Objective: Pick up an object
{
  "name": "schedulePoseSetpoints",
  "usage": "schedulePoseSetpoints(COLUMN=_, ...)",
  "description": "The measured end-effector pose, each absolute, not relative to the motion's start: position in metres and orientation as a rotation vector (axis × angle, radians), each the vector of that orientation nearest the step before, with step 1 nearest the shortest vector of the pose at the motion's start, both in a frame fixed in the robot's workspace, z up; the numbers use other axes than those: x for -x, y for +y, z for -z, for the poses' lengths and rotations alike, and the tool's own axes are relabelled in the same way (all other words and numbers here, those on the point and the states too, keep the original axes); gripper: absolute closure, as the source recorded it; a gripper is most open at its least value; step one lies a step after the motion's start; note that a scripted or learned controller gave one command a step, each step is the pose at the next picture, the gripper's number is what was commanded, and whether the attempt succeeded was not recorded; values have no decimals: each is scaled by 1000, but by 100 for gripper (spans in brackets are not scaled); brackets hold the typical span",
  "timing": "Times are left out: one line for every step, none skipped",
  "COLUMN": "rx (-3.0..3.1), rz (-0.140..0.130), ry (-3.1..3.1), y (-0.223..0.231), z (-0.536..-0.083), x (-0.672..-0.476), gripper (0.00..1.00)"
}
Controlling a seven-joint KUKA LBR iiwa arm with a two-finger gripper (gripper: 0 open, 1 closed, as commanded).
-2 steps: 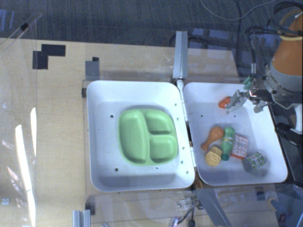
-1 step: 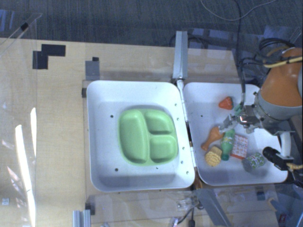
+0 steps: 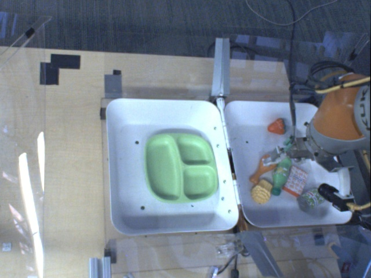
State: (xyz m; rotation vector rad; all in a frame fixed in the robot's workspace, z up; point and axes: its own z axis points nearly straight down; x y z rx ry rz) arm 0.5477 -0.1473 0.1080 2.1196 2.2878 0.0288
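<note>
At the near edge of the table [image 3: 64, 172] sit two white bins side by side. The left bin [image 3: 124, 155] holds a green tray [image 3: 181, 167] with three compartments, lying flat near the bin's middle.

The right bin [image 3: 249, 126] holds a cluster of small things toward its near right part. Nearest the front wall lies a yellow corn cob [image 3: 261, 191], and to its right a small round can [image 3: 311, 200] with a greenish printed label; the print is too small to read. Just beyond the corn lies a green bottle [image 3: 282, 175], tilted, touching a flat packet [image 3: 296, 180] with red and white print on its right side; its writing cannot be read either. To the left of the bottle an orange carrot-like piece [image 3: 262, 169] lies at a slant, its lower end next to the corn. Farther back, apart from the cluster, a red strawberry [image 3: 277, 126] rests on the bin floor.

The arm [image 3: 342, 117] comes in from the right, its orange band over the bin's right side. The pincer [image 3: 291, 150] hangs low just above the top of the bottle and the packet; whether it is spread or closed, I cannot tell, and nothing can be seen gripped in it.

Beyond the bins, a grey metal post [image 3: 220, 68] stands between them, black tape marks [image 3: 58, 67] lie on the table at far left, and a cable [image 3: 278, 10] loops on the dark floor.
</note>
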Motion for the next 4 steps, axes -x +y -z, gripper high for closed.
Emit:
schedulePoseSetpoints(rx=-2138, rz=-38, ry=2261, y=-179, z=-102, x=-554, gripper=0)
schedulePoseSetpoints(rx=-2251, rz=-26, ry=2155, y=-139, z=-95, x=-521, gripper=0)
schedulePoseSetpoints(rx=-2246, rz=-33, ry=2160, y=-137, z=-107, x=-523, gripper=100)
schedulePoseSetpoints(rx=-2353, rz=-5, ry=2076, y=-46, z=-255, x=-526, gripper=100)
